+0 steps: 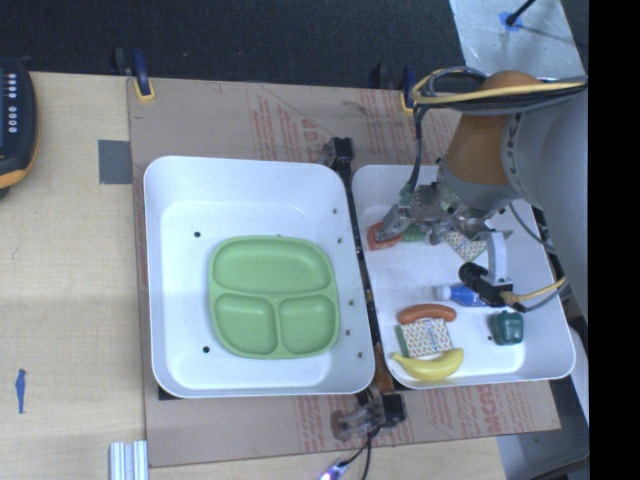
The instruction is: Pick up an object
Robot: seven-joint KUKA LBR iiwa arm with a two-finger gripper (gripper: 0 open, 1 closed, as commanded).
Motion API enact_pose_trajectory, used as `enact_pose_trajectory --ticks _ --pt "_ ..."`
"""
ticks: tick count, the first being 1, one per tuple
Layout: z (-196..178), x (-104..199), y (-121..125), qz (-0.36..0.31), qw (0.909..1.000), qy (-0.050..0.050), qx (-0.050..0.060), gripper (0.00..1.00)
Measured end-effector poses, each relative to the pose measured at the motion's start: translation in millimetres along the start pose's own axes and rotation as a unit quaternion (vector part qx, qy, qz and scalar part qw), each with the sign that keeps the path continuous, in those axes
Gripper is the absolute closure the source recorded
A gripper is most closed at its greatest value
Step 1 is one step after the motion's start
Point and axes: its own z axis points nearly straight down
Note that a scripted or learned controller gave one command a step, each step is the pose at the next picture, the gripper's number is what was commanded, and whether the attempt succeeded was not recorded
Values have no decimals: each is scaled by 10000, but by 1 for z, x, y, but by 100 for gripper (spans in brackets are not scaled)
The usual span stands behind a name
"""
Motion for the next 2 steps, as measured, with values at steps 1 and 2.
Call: enact_pose_trajectory --ticks 1,2 --pt "0 -39 38 18 10000 -3 -2 0" --pt "0 -2 38 4 10000 1 10 0"
